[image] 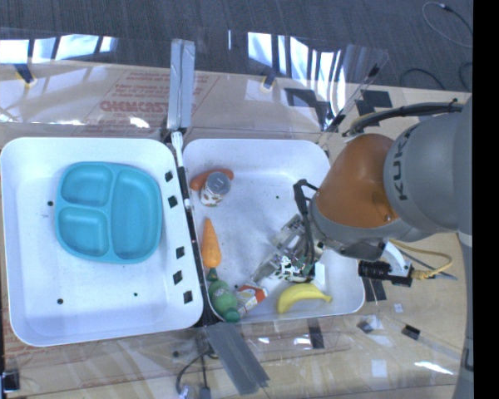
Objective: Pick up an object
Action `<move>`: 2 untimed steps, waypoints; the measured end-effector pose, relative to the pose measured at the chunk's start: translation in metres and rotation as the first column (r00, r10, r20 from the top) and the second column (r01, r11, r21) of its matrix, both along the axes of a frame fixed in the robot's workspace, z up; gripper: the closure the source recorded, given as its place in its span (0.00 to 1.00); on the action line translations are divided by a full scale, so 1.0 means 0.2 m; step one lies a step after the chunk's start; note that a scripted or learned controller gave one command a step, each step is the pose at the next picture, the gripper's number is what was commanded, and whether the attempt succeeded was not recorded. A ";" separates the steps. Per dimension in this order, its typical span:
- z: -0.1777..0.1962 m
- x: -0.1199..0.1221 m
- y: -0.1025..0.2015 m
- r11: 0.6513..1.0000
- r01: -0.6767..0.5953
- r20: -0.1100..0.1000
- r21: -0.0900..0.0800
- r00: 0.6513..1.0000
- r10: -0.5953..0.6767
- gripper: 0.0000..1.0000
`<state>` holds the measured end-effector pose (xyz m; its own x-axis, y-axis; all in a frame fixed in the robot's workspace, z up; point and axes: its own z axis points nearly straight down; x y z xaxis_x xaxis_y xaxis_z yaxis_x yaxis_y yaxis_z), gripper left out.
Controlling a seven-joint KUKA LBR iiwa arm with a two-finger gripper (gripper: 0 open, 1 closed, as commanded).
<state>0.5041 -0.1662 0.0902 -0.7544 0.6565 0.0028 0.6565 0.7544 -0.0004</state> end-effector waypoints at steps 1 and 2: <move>0.01 -0.06 -0.21 0.994 0.110 0.005 -0.001 0.994 -0.110 0.00; 0.01 -0.06 -0.21 0.994 0.111 0.004 0.000 0.994 -0.111 0.00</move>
